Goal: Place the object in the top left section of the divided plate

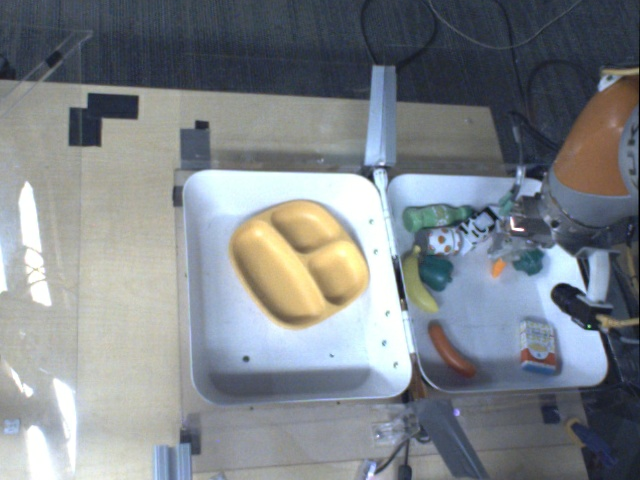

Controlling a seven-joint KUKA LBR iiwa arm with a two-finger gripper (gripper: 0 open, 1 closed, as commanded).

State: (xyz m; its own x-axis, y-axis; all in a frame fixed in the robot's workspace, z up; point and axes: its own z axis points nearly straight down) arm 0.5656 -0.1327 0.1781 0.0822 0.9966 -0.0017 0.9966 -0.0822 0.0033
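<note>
The left white bin (pixel 200 298) holds a yellow divided plate (pixel 298 261) with three hollows, set a little above the bin's middle and turned at a slant, with bare white floor all round it and most room along the lower edge. The right white bin (pixel 500 353) carries a green bottle (pixel 437 215), a banana (pixel 419 285), a sausage (pixel 451 350), a small carton (pixel 538 346), a teal piece (pixel 436 270) and a black-and-white toy (pixel 470 231), leaving open floor in its centre. The arm (pixel 600 158) leans over this bin's upper right corner, its gripper (pixel 520 230) low beside the toy and a small orange bit (pixel 497 265); whether it is open or closed I cannot tell.
</note>
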